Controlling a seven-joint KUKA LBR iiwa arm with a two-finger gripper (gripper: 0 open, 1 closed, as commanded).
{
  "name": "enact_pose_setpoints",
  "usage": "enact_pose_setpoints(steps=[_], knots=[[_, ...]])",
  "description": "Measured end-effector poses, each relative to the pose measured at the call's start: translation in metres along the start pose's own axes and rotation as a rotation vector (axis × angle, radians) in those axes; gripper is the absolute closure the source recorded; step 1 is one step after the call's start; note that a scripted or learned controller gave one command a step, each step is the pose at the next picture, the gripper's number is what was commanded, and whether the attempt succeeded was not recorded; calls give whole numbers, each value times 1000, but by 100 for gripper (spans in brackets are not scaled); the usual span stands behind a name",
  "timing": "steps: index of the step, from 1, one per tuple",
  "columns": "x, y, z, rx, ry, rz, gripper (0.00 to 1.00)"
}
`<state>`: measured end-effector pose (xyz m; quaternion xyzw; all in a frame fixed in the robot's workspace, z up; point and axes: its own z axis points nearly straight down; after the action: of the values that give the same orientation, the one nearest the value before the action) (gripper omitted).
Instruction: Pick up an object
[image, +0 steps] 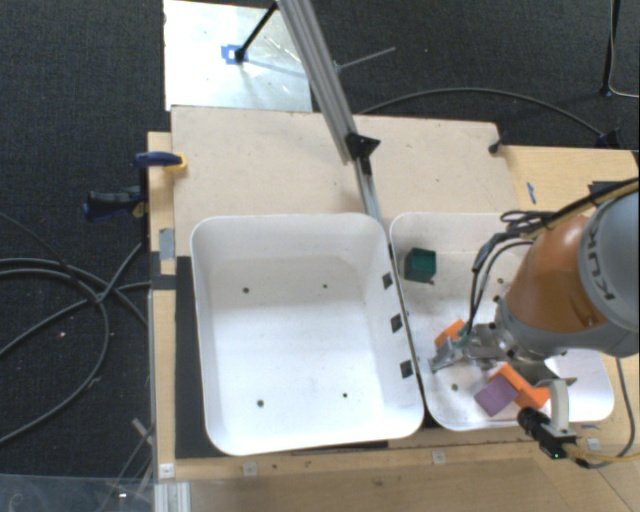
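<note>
In the right bin (440, 235) a dark green cube (420, 264) lies near the back left corner. My gripper (448, 354) is low over the bin's left middle, and the wrist above it hides much of the bin floor. A small orange piece (452, 332) shows right at the gripper's upper edge; I cannot tell whether it is held. A purple block (493, 397) lies near the bin's front, just right of the gripper, with another orange piece (522, 384) touching its right side.
The left bin (290, 235) adjoins the right one along a shared wall with black markers. A slanted metal pole (330, 90) crosses the back of the bench. Black cables loop over the arm's orange band (550, 280).
</note>
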<state>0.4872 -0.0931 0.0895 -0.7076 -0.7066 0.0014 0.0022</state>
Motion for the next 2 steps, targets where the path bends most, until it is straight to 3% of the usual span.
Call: enact_pose_setpoints(steps=[1,2], knots=[[12,47,-2,-11,-1,-8,0],[11,46,-12,-8,0,-7,100]])
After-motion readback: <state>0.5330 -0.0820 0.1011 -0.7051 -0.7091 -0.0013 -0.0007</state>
